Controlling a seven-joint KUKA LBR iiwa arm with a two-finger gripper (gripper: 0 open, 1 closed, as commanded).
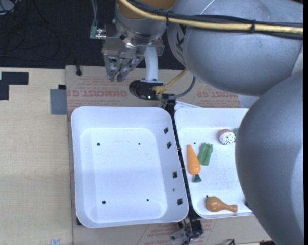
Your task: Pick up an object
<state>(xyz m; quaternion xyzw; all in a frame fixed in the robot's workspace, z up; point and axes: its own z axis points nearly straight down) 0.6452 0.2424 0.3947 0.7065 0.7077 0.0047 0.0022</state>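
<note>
While the gripper (119,70) hangs above the bench beyond the left bin's (87,124) far rim, its fingers drawn together on nothing, four toys lie in the right bin (215,117). One orange carrot (193,160) runs lengthwise near-to-far, green tip toward the camera. Beside it, touching, one green ridged piece (205,153) (smooth plastic, seemingly). One speckled white ball (226,137) and one tan drumstick (220,204), its narrow end pointing right.

One fixed overhead view, angled down on the bench.
Both white bins, the left bin (121,170) and the right bin (215,182), are framed below the gripper (118,70), which is seen near the top edge; the arm is seen closest.
</note>
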